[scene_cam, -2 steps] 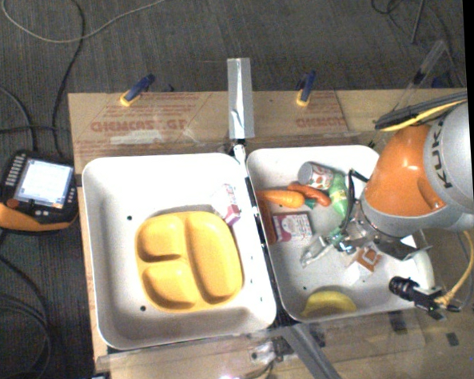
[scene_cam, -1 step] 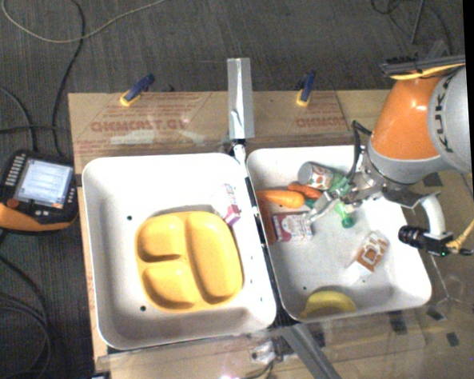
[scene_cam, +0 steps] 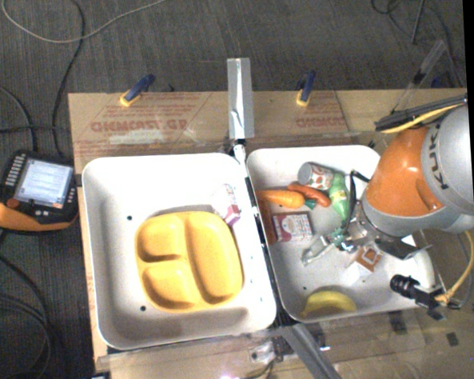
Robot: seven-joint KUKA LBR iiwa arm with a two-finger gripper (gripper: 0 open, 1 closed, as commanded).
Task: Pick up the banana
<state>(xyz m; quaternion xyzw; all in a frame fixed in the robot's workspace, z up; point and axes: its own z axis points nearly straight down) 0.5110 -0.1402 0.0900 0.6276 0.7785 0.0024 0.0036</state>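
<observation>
From here the table carries two white bins: the left bin holds a yellow divided tray, the right bin holds the clutter and the arm, which sits over its right half. The banana lies flat at the near edge of the right bin, just beside the front wall, apart from the other items. The gripper hangs above the bin's middle, pointing left, near a red carton; I can't tell whether it's open or closed, nothing visibly in it. Farther back sit a carrot, a can and a green item, all well clear of the banana. My read: the approach isn't lined up yet, since the gripper is up-bin of the target. I'd bring it toward the front wall, centre over the banana's middle, and turn the wrist so the grip crosses the short axis. Main risk is that wall: come straight down, or one side clips the rim and pushes the fruit away. It's soft and curved, so close gently, then lift straight up.
</observation>
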